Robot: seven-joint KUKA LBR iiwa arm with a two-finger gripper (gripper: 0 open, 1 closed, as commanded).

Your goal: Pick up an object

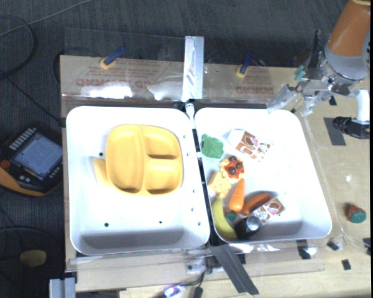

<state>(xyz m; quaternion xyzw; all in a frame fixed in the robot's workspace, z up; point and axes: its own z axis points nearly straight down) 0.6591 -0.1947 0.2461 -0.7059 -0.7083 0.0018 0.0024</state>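
**Inspector:** The gripper (290, 98) hangs over the far right corner of the right bin (304, 166). Fingers stand spread apart, nothing between them.

**Clerk:** And the objects?

**Inspector:** Heaped against that bin's left wall: banana (219, 217), carrot (237, 194), green piece (212, 146), printed packet (252, 144).

**Clerk:** Risks?

**Inspector:** In my judgement, crowding. Descending into the pile may nudge neighbours or clip the wall. The flat packet, lying apart, may slip the fingers.
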